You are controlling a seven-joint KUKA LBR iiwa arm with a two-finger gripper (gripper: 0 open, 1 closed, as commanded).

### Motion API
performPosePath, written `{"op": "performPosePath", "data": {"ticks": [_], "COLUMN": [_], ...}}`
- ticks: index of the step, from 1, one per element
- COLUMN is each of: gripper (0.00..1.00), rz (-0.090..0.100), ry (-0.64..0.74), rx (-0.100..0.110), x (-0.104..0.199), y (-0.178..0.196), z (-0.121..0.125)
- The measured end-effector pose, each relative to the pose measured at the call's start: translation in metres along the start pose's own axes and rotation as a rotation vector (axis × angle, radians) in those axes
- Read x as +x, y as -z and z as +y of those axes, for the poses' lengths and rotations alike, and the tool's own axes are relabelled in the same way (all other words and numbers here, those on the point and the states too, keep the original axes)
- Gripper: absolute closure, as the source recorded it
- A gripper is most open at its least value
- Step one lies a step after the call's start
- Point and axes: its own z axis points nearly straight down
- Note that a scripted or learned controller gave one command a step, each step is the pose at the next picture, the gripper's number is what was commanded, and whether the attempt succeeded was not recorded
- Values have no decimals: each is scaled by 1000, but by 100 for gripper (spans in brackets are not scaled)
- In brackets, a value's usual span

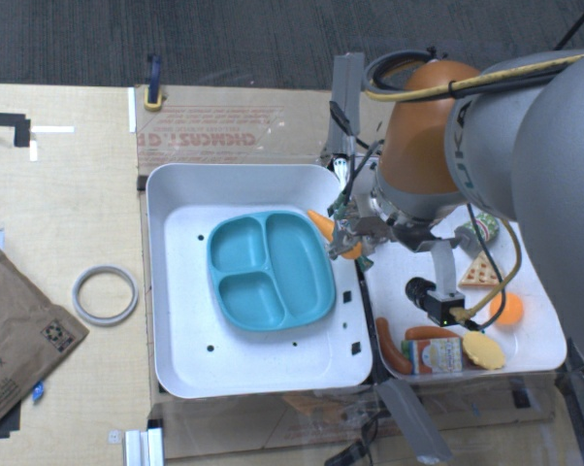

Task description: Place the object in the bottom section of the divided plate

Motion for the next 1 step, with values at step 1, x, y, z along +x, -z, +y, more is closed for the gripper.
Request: {"op": "performPosePath", "data": {"ticks": [1], "gripper": [0], "rz": [0], "ry": [0], "rx": [0], "x": [0], "y": [0], "z": [0]}}
